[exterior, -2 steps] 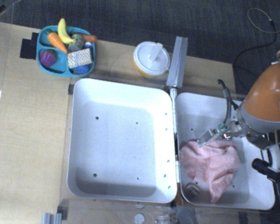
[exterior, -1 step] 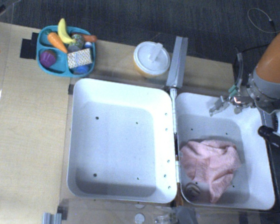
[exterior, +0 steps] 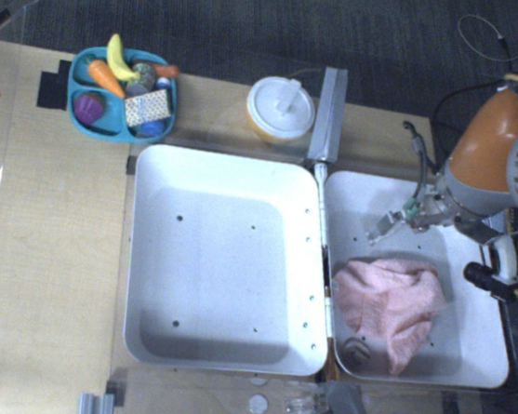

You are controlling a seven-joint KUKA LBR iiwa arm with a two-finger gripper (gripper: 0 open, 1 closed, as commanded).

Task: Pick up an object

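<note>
Nothing is lifted yet: the pink cloth (exterior: 388, 302) lies crumpled on the floor of the right bin (exterior: 483, 369), so the whole pick remains. The pincer (exterior: 390, 225) hangs above the bin's upper part, near the cloth but apart from it; whether it is spread or closed I cannot tell, and it seems to carry nothing.
</note>
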